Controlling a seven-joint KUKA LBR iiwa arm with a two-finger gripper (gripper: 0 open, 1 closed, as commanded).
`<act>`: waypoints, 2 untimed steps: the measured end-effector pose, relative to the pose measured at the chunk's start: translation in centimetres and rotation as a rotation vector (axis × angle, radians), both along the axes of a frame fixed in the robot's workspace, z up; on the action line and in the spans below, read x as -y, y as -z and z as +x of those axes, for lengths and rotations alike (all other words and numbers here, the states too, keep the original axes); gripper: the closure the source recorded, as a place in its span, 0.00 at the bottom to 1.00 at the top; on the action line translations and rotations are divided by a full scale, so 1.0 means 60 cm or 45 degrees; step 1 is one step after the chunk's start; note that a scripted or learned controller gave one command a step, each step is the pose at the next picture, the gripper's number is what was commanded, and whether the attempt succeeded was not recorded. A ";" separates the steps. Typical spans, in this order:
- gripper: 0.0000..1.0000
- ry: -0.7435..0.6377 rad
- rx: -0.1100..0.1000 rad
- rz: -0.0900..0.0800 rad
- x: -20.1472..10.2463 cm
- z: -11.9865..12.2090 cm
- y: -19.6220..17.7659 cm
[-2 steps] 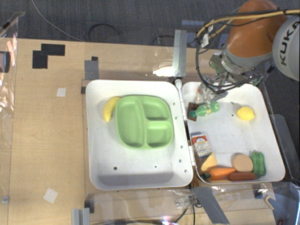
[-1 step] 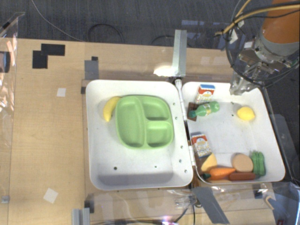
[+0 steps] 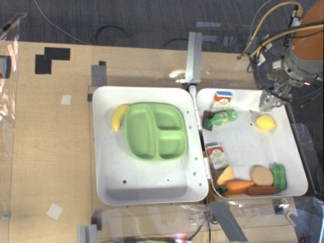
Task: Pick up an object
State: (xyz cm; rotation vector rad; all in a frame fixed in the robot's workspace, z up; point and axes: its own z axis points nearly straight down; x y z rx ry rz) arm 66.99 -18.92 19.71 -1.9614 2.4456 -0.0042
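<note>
The gripper (image 3: 272, 103) hangs just at one o'clock of the lemon (image 3: 266, 122), finger spread impossible to tell, so it should centre over the lemon before descending.

Clearance inventory, as I read it from my station.

1. Left bin (image 3: 109, 184): a green divided plate (image 3: 154, 130) fills the middle, a banana (image 3: 119, 117) touching its left edge. I see open floor along the near side and both near corners.
2. Right bin (image 3: 296, 151): open floor in the centre and along the right wall.
- Far left: a carton (image 3: 221, 99) and a green bottle (image 3: 221, 118), close together.
- Far right: a lemon (image 3: 266, 122), just beside the gripper (image 3: 271, 103).
- Left wall: a 2nd carton (image 3: 217, 156).
- Near edge: crowded row of toy foods (image 3: 253, 180), touching.
3. Surface (image 3: 45, 151) left of the bins: bare.
</note>
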 end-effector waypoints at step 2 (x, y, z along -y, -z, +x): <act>1.00 -0.555 -0.003 -0.001 0.027 -0.048 0.030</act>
